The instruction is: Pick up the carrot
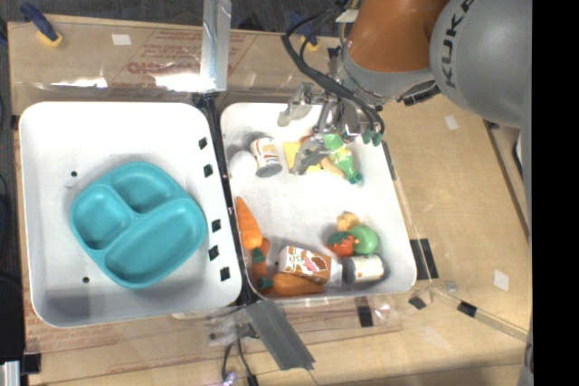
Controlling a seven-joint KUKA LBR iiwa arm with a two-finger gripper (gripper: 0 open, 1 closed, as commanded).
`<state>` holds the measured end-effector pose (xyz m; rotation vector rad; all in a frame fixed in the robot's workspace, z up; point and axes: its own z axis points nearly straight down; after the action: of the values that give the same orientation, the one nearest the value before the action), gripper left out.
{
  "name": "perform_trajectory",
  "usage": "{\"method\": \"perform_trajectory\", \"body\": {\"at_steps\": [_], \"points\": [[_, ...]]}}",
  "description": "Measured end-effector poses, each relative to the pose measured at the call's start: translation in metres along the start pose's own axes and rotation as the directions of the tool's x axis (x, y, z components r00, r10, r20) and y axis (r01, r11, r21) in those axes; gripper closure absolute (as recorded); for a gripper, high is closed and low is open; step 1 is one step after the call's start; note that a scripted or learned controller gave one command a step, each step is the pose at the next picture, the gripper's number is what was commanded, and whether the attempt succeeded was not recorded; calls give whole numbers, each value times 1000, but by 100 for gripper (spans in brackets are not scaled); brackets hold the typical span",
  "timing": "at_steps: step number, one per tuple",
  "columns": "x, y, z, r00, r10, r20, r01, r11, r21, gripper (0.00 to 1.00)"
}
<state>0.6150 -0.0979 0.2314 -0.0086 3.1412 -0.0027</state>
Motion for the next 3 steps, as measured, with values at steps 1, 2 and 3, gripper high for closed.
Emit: {"method": "perform_trajectory", "body": {"at_steps": [1,2,3], "points": [[-17,-51,-14,986,169,4,-169,986,0,0],[27,-73,113,1000,-25,-7,25,1000,-4,0],[50,-109,138,995,-100,2,100,995,-1,0]]}}
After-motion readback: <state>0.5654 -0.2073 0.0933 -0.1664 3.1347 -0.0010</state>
